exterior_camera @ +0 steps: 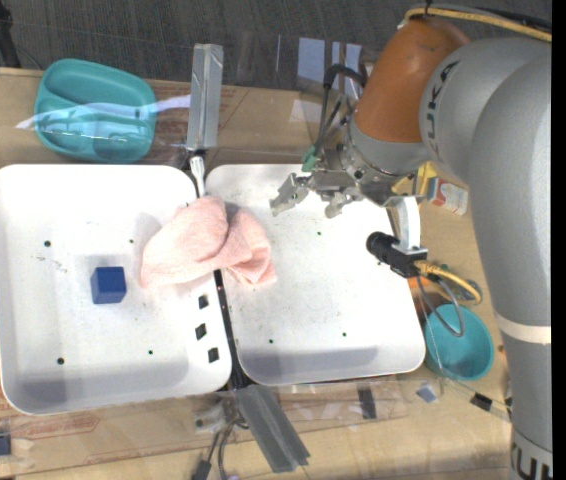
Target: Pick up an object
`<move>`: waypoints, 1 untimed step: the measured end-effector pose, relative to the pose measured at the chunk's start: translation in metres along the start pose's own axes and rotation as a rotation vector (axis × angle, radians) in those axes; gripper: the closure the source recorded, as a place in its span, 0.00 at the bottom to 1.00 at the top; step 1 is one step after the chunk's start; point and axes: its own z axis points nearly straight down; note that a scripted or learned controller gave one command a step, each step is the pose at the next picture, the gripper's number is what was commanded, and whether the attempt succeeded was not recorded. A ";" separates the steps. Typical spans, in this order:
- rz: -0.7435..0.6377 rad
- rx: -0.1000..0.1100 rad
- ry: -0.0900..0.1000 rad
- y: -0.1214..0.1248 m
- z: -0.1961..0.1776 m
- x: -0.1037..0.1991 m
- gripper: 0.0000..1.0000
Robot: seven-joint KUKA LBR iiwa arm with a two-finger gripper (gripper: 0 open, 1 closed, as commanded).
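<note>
**Cloth and block in the bins**

A pink cloth [208,243] lies crumpled in a soft heap across the divider between the two white bins, down and to the left of the fingers [285,196], near but apart from them. A small blue block [109,284] sits flat on the floor of the left bin, well apart from the fingers, beyond the cloth.

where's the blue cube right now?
The blue cube sits in the left bin, left of the pink cloth draped over the divide between the bins, far from the end effector.
</note>
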 end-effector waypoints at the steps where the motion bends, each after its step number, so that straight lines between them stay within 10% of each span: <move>1: -0.113 -0.002 -0.001 0.019 0.120 0.006 0.00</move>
